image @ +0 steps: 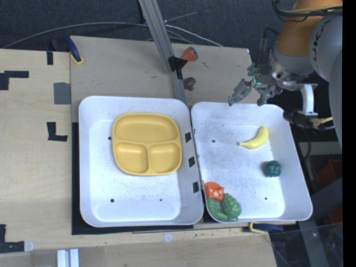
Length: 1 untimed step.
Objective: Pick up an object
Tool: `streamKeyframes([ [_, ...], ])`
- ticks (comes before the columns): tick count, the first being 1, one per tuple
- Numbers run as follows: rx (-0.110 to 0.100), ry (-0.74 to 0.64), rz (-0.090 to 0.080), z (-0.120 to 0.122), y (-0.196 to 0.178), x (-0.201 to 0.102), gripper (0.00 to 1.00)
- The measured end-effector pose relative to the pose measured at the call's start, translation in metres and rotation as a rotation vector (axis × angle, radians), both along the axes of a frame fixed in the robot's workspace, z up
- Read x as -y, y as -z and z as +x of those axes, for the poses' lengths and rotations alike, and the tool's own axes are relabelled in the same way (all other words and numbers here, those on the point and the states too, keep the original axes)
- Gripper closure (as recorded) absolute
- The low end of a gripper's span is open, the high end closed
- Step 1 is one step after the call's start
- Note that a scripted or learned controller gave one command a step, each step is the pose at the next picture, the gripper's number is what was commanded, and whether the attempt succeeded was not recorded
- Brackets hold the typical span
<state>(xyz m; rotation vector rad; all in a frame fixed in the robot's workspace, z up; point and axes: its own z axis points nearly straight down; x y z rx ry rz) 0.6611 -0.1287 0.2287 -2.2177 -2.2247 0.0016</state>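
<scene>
Above the far edge of the right bin (289,149), the gripper (251,95) hangs at the end of the grey arm (328,32), which comes in from the upper right corner. An orange band (303,24) wraps the arm just above the wrist, and the wrist tilts down and toward the left, so the tool points at the bin's back rim. Its two dark fingers (238,92) stand apart with nothing between them; the gap looks open, though the tips are small and somewhat blurred.

Inside the right bin lie four things. A yellow banana (255,138) rests in the far half, nearest the gripper yet well apart from it. A dark teal object (272,168) sits near the right wall, below the banana. At the near left corner a green object (225,207) lies touching a small orange-red piece (214,191).

Beside it, the left bin (94,166) holds a yellow divided plate (147,143) with three compartments, lying flat toward the far side.
</scene>
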Motion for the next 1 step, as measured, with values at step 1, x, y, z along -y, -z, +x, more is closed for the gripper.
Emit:
streamKeyframes([
  [1,0.0,0.001,-0.001,-0.0001,0.0,0.0003,0.0],
])
